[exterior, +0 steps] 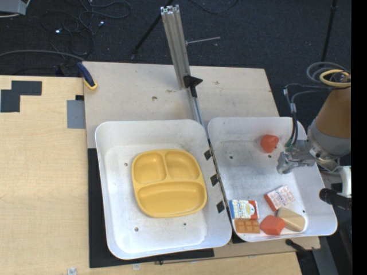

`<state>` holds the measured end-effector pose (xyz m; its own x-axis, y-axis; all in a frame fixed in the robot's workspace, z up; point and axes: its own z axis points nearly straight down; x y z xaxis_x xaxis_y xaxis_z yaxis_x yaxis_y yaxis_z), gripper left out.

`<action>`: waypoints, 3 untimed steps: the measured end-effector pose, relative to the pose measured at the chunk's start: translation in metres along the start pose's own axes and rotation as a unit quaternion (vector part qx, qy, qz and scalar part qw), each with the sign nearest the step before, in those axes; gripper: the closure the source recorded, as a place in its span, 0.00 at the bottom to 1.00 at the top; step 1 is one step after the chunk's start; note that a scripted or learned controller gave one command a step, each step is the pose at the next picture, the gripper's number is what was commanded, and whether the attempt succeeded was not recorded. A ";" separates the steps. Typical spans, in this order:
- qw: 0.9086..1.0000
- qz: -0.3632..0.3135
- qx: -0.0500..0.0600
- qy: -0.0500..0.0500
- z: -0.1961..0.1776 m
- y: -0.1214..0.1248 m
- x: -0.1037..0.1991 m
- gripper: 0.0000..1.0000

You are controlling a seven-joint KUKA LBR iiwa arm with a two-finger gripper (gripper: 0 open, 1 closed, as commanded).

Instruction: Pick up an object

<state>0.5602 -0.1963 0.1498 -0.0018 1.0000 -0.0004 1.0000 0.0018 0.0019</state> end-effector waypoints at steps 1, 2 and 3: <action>1.000 0.000 0.000 0.000 -0.045 -0.004 0.003 1.00; 1.000 0.000 -0.002 -0.001 -0.108 -0.003 0.006 1.00; 1.000 -0.001 0.001 0.001 -0.101 0.016 0.050 1.00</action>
<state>0.5758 -0.1462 0.2504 -0.0045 1.0000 0.0013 1.0000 0.0045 -0.0008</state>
